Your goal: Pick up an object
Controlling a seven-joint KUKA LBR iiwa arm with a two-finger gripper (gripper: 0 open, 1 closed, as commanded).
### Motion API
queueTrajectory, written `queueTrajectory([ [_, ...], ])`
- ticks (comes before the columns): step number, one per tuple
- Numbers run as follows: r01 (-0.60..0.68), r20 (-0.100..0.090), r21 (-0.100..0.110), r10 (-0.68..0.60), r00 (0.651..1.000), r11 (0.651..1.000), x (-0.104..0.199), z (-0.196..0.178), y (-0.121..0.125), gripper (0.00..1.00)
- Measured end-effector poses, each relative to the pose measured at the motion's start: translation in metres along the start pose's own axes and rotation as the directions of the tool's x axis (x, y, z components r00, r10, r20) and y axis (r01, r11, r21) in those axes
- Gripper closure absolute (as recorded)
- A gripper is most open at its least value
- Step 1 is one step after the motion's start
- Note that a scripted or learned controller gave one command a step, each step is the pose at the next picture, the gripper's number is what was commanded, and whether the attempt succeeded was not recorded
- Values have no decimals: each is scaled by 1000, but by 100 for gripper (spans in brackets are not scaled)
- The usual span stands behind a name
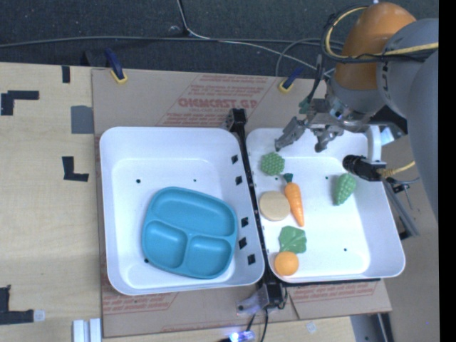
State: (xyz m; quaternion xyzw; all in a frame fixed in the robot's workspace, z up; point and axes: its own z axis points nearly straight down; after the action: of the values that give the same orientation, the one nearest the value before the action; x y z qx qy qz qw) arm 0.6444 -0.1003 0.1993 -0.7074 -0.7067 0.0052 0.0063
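The right bin (370, 258) holds several toy foods. A green broccoli-like piece (271, 164) lies at its far left corner, an orange carrot (293, 201) beside a beige round disc (273, 205), a green leafy piece (292, 239), an orange ball (286, 263) and a light green bumpy piece (344, 188) at the right. My gripper (306, 139) hangs over the far edge of this bin, open, its two dark fingers (287, 135) spread apart with nothing between them. It sits just right of and above the broccoli piece.
The left bin (117, 191) contains a blue divided plate (189, 232). A black divider clip (236, 120) sits where the bins meet. The grey arm with its orange band (374, 41) fills the upper right. Cables run across the dark back area.
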Motion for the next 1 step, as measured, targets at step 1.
queueTrajectory([
  [1, 3, 1, -14, -3, 1000, 1000, 0, -9, 3, 0],
])
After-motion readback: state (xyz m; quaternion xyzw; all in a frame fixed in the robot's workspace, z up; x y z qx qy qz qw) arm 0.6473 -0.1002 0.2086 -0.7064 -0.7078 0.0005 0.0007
